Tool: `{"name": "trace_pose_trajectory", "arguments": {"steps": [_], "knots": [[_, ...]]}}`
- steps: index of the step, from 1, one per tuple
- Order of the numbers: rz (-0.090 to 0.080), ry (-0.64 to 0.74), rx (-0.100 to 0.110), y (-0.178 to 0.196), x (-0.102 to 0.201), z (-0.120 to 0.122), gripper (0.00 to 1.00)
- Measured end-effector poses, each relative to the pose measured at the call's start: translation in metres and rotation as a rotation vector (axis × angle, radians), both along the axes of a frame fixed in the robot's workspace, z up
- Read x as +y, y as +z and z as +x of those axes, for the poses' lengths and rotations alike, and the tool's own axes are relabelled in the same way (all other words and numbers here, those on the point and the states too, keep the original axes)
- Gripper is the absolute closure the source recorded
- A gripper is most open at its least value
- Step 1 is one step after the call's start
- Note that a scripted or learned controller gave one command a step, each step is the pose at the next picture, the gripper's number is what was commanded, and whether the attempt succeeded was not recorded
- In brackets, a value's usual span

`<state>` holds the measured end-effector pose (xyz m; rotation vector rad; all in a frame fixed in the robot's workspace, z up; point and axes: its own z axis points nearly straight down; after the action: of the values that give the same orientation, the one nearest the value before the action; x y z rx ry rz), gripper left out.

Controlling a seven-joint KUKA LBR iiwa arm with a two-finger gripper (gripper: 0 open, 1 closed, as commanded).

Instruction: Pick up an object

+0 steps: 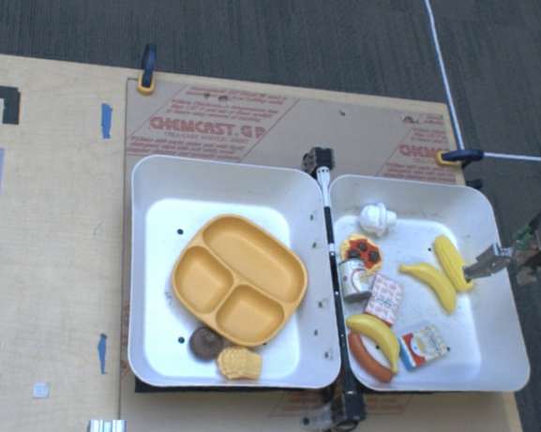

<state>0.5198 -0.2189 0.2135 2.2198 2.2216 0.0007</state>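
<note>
Nearest the camera, in the left white bin, a pale yellow corn-shaped toy is lying beside a dark brown round piece, both touching the near edge of a yellow three-compartment plastic plate.

In the right white bin, a red sausage toy is lying at the near wall with a yellow banana toy resting on it. A small red-and-white carton is sitting just beside them. Farther in, a pink patterned packet is leaning against a small tin can, with an orange and black round toy behind it.

A second yellow banana and a yellow corn cob are lying near the right wall. The gripper is hanging at that wall, its tip just beside the cob; whether the jaws are open or closed cannot be told, since the view there is poor.

A white bulb-shaped toy is lying near the far wall.
</note>
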Motion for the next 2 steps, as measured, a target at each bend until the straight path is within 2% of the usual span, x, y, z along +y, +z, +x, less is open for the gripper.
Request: {"name": "trace_pose_trajectory", "arguments": {"steps": [1, 2], "knots": [[0.009, 0.006, -0.005, -0.118, 0.002, 0.075, 0.00], [0.002, 0.001, 0.000, -0.128, 0.051, 0.082, 0.00]]}}
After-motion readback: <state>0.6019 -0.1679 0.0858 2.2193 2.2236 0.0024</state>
